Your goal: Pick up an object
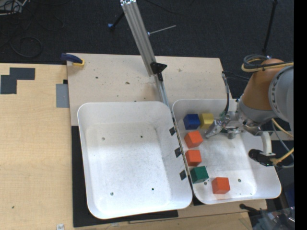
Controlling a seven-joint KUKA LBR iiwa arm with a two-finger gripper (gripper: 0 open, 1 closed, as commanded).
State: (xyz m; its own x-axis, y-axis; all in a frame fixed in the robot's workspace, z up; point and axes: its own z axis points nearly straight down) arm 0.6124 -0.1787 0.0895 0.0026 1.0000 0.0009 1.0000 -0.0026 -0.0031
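In the right bin (259, 188) lie several blocks: a blue one (191, 121) and a yellow one (207, 120) at the back, two orange ones (194, 139) (193, 157) along the left wall, a green one (199, 174) below them, and another orange one (220, 185) near the front. My gripper (214, 128) reaches in from the right, low over the bin floor, just right of the yellow block and the upper orange block. Nothing shows between its fingers.
The left bin (91, 123) stands beside the right one, with black clips (176, 151) along the shared wall. A slanted aluminium rail (142, 37) rises behind the bins. A blue-and-yellow clamp (72, 59) sits at the bench's back left corner.
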